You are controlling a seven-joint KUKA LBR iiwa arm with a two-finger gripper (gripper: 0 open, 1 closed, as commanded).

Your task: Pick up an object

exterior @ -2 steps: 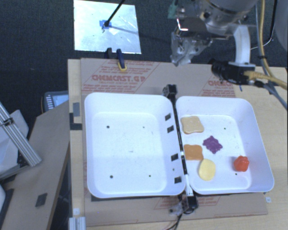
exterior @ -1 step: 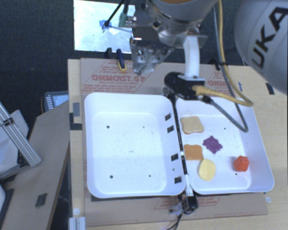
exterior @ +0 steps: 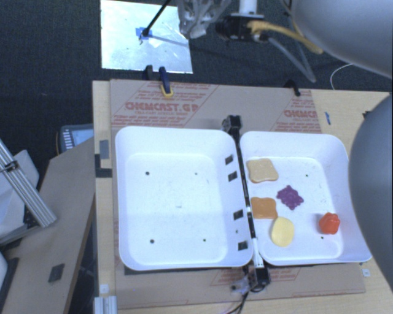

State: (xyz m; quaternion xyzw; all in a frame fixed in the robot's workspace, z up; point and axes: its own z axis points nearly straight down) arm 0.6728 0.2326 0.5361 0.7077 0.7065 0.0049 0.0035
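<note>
Nearest, at the frame's lower right, the yellow disc [exterior: 282, 232], orange slice [exterior: 264, 208] and purple cluster [exterior: 290, 197] lie flat and close together in the right bin [exterior: 328, 146], so a descent could nudge neighbours, while the tool [exterior: 198, 18] sits at the top, its state impossible to tell.

Smooth white plastic bins [exterior: 172, 138] sit on matt brown cardboard [exterior: 202, 101] (printed red).
</note>
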